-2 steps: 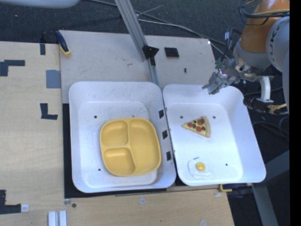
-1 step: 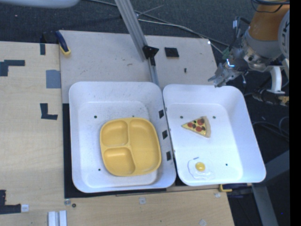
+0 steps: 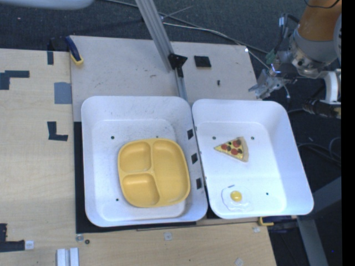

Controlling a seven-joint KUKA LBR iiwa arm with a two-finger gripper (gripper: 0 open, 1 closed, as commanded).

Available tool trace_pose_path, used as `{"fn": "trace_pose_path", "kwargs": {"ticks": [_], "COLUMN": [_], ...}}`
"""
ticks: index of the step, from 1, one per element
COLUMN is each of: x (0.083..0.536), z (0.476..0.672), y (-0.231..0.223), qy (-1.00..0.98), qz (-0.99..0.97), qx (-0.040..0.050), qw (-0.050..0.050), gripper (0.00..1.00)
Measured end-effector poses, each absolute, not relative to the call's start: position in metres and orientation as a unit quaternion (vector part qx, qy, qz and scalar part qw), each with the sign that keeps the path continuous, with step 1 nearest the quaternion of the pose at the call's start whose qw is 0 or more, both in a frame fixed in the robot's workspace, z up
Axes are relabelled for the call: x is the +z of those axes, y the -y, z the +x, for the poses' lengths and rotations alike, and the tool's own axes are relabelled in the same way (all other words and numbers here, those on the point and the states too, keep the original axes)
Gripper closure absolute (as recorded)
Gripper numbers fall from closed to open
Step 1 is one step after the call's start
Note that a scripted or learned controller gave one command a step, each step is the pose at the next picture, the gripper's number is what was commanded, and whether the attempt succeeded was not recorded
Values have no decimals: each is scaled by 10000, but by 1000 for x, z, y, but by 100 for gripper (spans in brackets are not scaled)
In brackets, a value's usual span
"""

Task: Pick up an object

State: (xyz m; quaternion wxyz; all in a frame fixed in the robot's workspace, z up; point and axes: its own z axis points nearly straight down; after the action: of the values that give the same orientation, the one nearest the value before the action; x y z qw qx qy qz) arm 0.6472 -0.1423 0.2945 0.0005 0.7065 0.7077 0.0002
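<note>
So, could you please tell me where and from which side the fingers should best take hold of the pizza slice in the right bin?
The pizza slice lies flat on the right bin floor, crust edge toward the arm's side, tip toward the left bin. I would probably come straight down from above and close across the two long straight sides near its wider crust end; a side approach looks poor, since it sits so low.

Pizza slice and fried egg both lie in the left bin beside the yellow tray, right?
Not quite. The camera view shows the pizza slice and fried egg in the right bin; the yellow tray sits alone in the left bin.
</note>
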Motion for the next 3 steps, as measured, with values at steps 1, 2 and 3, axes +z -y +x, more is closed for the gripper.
{"fn": "trace_pose_path", "kwargs": {"ticks": [1, 2, 3], "x": [293, 269, 247], "z": [654, 657, 656], "y": [90, 38, -13], "qy": [-7091, -7089, -7090], "qz": [7051, 7053, 7052], "qx": [-2, -11, -12], "qw": [-4, -12, -15], "gripper": [100, 100, 100]}}
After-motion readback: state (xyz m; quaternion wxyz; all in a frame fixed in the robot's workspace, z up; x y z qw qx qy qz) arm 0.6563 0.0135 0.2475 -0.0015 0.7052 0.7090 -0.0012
